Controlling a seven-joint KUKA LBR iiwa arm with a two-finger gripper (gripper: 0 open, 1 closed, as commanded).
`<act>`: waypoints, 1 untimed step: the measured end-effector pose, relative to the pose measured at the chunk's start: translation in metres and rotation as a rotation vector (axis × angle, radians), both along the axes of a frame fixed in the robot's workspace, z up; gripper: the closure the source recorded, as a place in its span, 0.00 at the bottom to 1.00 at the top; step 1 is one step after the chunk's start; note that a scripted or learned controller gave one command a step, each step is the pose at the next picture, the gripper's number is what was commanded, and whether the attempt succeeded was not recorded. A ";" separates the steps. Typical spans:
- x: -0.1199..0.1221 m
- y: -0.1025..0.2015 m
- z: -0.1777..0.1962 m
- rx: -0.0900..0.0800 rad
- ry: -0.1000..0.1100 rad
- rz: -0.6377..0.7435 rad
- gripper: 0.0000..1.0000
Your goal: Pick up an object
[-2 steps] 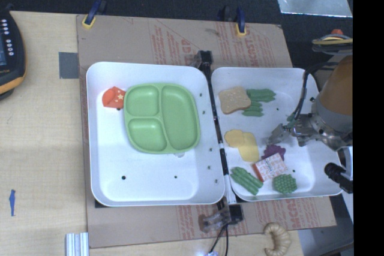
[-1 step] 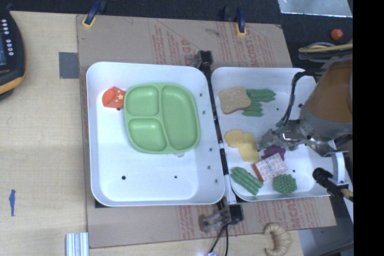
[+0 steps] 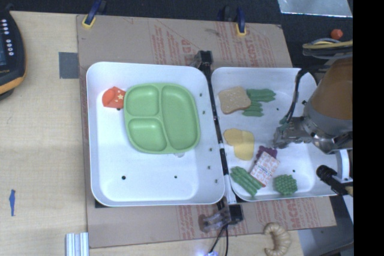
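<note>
The right bin (image 3: pixel 282 78) holds a slice of toast (image 3: pixel 234 99), green beans (image 3: pixel 259 95) beside it, a yellow piece (image 3: pixel 239 142), a pink and white packet (image 3: pixel 264 167), a long green vegetable (image 3: pixel 245 180) and a green bumpy piece (image 3: pixel 285 184). My gripper (image 3: pixel 287 133) hangs over the right part of this bin, just right of the yellow piece and above the packet. Nothing shows between it and the bin floor.
The left bin (image 3: pixel 108 177) carries a green divided plate (image 3: pixel 162 117) and a red item (image 3: pixel 113 97) at its upper left. The arm's orange band (image 3: pixel 336 90) fills the right edge. Clamps (image 3: pixel 241 26) hold the cardboard base. A curled tan object (image 3: pixel 277 238) lies below the bins.
</note>
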State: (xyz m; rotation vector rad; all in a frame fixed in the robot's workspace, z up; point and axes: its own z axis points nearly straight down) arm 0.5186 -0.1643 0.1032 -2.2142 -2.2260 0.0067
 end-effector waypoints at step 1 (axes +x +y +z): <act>0.082 0.055 0.171 -0.001 -0.023 0.007 1.00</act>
